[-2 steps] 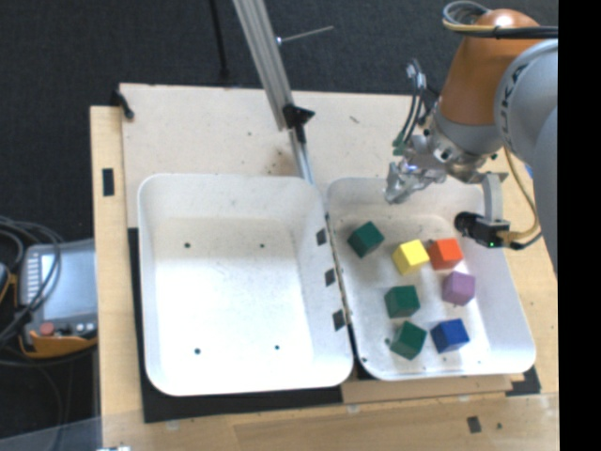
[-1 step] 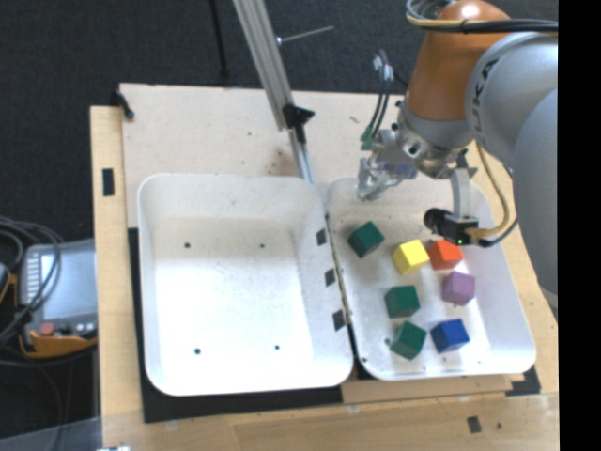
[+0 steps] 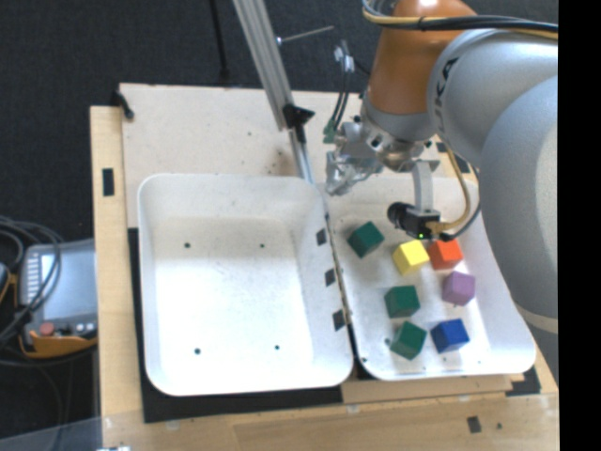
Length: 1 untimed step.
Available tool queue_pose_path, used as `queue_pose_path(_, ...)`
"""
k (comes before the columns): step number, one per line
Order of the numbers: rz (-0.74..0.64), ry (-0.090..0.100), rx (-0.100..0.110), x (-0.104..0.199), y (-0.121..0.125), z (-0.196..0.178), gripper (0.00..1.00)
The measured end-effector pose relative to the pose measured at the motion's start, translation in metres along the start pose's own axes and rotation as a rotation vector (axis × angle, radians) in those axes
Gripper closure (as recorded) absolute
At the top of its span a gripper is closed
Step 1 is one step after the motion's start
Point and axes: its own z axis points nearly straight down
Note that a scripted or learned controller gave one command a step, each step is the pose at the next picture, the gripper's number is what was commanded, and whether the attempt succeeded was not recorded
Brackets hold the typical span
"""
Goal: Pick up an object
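Grey arm [image 3: 507, 111] looms closest. End effector [image 3: 343, 178] hovers at right bin's [image 3: 512, 346] far rim; grip state cannot be told. Blocks, green one [image 3: 365, 239] nearest, lie unlifted. Pick apparently not yet made.

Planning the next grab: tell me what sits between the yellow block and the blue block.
In the camera view, the purple block sits roughly between the yellow block and the blue block, slightly right of the direct line.

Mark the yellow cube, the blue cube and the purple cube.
yellow cube [image 3: 410, 256], camera view, top face.
blue cube [image 3: 450, 334], camera view, top face.
purple cube [image 3: 458, 287], camera view, middle of its visible face.
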Motion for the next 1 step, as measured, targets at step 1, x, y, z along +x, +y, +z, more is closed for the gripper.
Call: queue_pose_path(1,0.001,-0.001,0.003,0.0443,-0.0066,0.0050,1.00)
